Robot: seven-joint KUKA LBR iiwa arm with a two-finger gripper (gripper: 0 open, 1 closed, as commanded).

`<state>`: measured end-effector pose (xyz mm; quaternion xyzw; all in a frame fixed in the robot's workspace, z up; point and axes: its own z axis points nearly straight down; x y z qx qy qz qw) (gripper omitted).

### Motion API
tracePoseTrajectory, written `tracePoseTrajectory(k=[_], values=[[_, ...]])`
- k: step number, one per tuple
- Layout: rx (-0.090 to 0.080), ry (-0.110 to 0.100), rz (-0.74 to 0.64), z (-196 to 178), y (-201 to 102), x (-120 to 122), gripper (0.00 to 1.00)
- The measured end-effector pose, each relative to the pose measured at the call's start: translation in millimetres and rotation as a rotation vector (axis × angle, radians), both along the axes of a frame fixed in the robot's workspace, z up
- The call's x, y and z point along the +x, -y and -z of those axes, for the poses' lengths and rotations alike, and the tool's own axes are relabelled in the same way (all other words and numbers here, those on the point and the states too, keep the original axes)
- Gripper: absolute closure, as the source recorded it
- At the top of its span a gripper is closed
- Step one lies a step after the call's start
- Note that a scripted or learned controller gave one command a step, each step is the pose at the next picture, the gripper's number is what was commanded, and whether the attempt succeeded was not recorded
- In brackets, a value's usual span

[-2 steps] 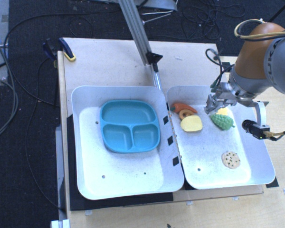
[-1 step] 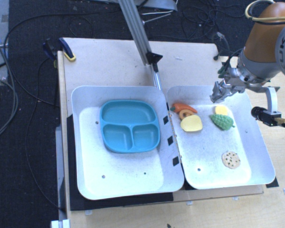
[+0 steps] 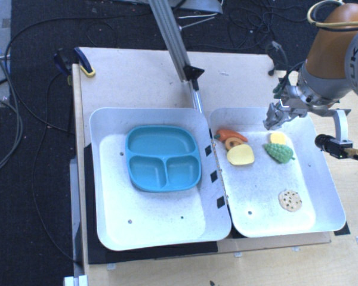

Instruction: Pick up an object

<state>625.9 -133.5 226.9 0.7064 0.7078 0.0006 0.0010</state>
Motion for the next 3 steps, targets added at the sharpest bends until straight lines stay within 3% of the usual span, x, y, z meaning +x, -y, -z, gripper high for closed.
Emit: tracePoseTrajectory(k=[2,3], values=[[0.002,-0.002,-0.005,-16,-118,-15,1.00],[0.002,-0.004,-0.006,-5,-173,-13,1.00]])
